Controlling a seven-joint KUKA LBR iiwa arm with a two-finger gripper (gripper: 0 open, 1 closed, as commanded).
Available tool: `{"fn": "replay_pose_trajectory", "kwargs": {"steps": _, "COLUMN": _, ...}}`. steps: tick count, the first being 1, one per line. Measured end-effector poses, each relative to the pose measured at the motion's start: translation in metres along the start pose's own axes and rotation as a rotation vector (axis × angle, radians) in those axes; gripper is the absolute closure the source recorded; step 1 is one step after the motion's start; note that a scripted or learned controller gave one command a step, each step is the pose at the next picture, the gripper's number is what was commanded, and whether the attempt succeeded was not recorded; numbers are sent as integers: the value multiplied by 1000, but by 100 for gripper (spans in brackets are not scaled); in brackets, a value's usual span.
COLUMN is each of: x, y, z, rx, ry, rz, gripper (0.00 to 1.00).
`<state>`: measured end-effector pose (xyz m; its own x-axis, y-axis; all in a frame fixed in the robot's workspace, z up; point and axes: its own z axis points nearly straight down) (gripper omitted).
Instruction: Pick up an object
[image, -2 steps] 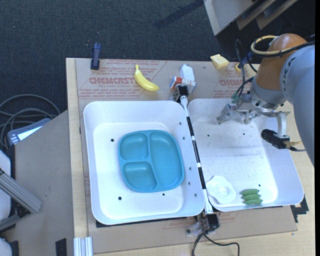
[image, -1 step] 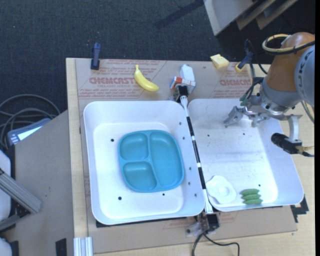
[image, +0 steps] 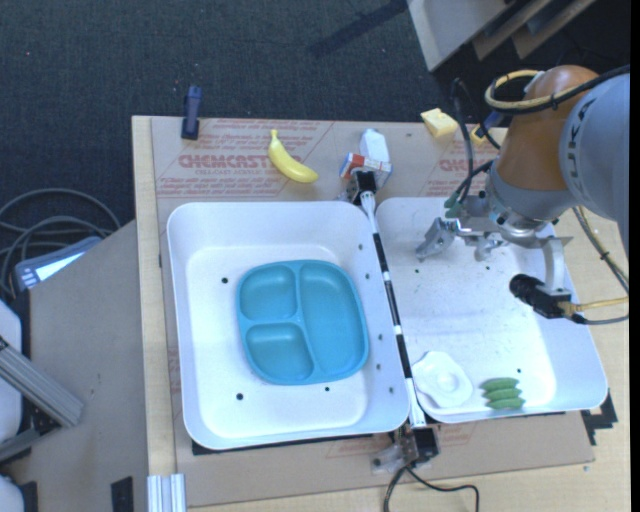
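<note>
My gripper (image: 460, 243) hangs over the far part of the right bin (image: 590, 385), its fingers (image: 434, 240) spread open with nothing between them. At that bin's near edge lie a white fried-egg-shaped piece (image: 443, 382) and, to its right, a green pea pod (image: 502, 392), both well clear of the gripper. A blue divided plate (image: 300, 320) rests in the middle of the left bin (image: 200, 250).
Beyond the bins, on the bench, lie a yellow banana (image: 290, 160), a small white and orange carton (image: 368, 155), a yellow cheese wedge (image: 437, 122) and a dark blue clip (image: 190, 110). A black divider strip (image: 385, 290) runs between the bins.
</note>
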<state>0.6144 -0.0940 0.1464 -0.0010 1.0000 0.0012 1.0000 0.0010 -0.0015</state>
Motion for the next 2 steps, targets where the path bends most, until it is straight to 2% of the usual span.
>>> {"fn": "replay_pose_trajectory", "kwargs": {"steps": 1, "x": -25, "y": 17, "z": 29, "rx": -3, "ry": -2, "rz": 2, "gripper": 0}}
{"fn": "replay_pose_trajectory", "kwargs": {"steps": 2, "x": -80, "y": -8, "z": -12, "rx": -3, "ry": -3, "rz": 1, "gripper": 0}}
